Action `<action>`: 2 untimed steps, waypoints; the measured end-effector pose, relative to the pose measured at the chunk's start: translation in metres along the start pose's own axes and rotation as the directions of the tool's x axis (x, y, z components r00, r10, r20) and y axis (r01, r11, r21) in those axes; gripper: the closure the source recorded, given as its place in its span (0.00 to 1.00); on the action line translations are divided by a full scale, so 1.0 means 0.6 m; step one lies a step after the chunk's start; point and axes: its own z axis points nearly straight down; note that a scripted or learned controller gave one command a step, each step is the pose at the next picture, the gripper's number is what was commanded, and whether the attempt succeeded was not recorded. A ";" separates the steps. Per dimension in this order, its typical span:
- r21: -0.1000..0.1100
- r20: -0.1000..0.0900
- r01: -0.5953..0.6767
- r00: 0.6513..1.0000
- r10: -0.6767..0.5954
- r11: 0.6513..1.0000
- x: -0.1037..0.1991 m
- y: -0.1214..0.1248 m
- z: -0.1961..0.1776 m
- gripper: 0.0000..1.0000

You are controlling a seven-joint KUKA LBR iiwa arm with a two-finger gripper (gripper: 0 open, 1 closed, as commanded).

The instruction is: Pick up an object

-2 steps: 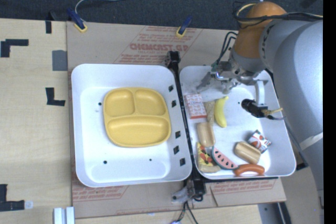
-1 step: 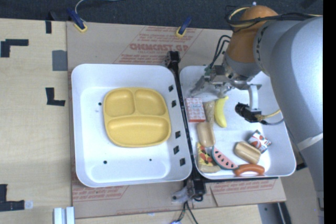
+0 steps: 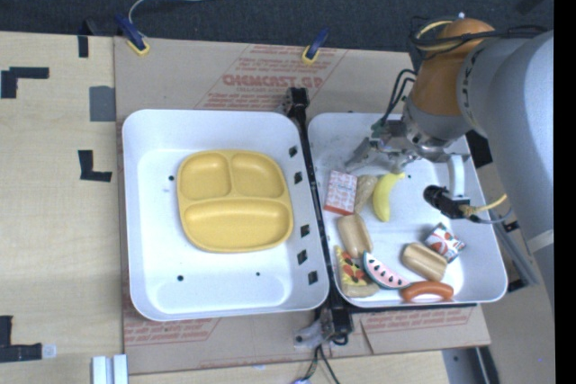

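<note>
Landmark for every place here is the banana (image 3: 385,195), a small yellow toy fruit lying nearly upright in the picture, with its upper tip curling rightward, on the floor of the right bin (image 3: 490,270).

Nearest the camera, at the bin's front edge well below the banana, lies an orange-red sausage (image 3: 427,291). Just behind it, closer to the banana, sit a watermelon slice (image 3: 382,271) with red flesh and dark rind and a tan bread roll (image 3: 423,261); a small red-and-white can (image 3: 444,242) lies below and to the right of the banana. A hot dog in a bun (image 3: 354,235) rests just below and left of the banana, and a red-and-white packet (image 3: 341,192) lies beside the banana's left, with a pale tan piece between them that touches the banana's side.

The gripper (image 3: 384,156) hangs just beyond the banana's upper tip, close above it, its metal fingers (image 3: 358,155) spread apart with nothing between them. They do not appear to touch the fruit. The grey arm with its orange band (image 3: 441,85) rises from there toward the upper right.

Far left of the banana, the left bin (image 3: 144,193) holds a yellow divided tray (image 3: 236,200).
</note>
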 end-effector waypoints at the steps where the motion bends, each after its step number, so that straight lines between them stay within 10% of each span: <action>1: -0.001 -0.002 0.001 1.000 -0.001 1.000 -0.018 0.047 0.001 0.00; 2: -0.001 0.000 0.003 1.000 -0.003 1.000 -0.018 0.048 -0.016 1.00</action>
